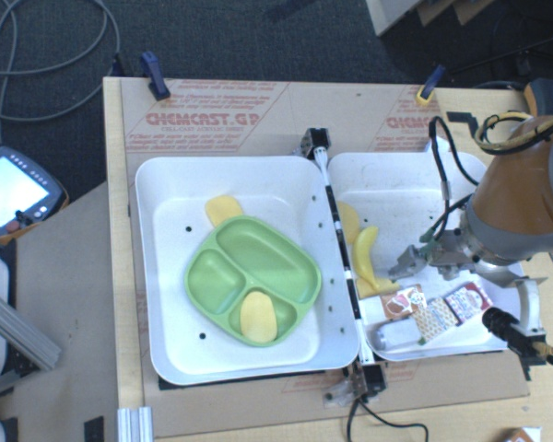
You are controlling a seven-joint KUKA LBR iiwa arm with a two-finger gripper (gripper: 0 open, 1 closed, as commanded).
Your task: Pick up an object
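The gripper [413,263] is being held low inside the right bin [387,168], reached in from the right side by the arm [521,191], whose bulk is covering much of that bin. How the gripper is set cannot be told, since its metal tip is small and partly blurred against the white floor; nothing is seen held in it. Just to its left a banana [363,251] is lying along the divider between the bins, likely rested there by the sloping wall. Just below and to the right of the tip, a small snack packet [399,303] and a patterned wrapper [450,308] are lying flat, overlapping a white object at the near rim. These three are judged the likeliest targets, being nearest the tip. Well away to the left, in the left bin [157,247], a green divided tray [252,279] is resting with a yellow item [257,317] in one compartment and another yellow piece [223,209] tucked at its far edge.
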